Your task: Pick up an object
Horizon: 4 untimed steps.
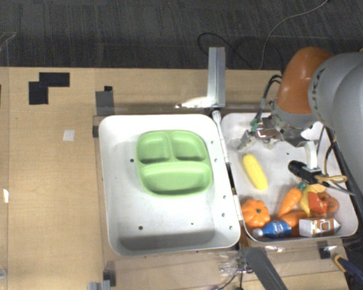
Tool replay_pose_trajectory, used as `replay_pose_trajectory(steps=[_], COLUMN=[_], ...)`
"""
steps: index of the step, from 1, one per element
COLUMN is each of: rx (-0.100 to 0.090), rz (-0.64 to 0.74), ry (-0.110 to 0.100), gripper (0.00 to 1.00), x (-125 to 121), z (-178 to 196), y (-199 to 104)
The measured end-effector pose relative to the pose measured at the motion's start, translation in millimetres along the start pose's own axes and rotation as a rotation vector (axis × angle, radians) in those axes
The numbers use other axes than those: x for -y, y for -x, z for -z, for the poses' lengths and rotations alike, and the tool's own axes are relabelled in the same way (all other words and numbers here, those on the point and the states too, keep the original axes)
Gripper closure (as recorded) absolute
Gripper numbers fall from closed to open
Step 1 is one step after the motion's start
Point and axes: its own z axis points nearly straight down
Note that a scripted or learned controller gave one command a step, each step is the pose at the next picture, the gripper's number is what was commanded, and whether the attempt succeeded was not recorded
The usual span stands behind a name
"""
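- You have the gripper [257,134] hovering over the far part of the right bin [231,124], above and just beyond the corn cob [255,171]; you cannot tell from this angle how it is set.
- Your corn cob lies alone mid-bin.
- Along the near edge sit a small pumpkin [255,212], a carrot [290,201], a blue bottle [275,229] and a white carton [319,227].
- The left bin [122,228] holds a green divided plate [172,161].

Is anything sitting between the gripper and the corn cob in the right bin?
Nothing visible. The gripper hangs above the bare far end of the right bin, and the corn cob lies just nearer the camera with open white floor between them.
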Motion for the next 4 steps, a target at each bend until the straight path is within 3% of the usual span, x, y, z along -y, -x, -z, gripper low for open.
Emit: replay_pose_trajectory(steps=[1,2,3,4], rx=[-0.003,0.0,-0.001,-0.002], rz=[-0.052,0.05,0.028,0.029], ry=[-0.001,0.003,0.004,0.009], gripper=[0.0,0.0,0.0,1.0], x=[-6.8,48.8,96.2,92.9], z=[-0.7,1.8,2.4,12.0], y=[14.9,-14.3,8.7,8.5])
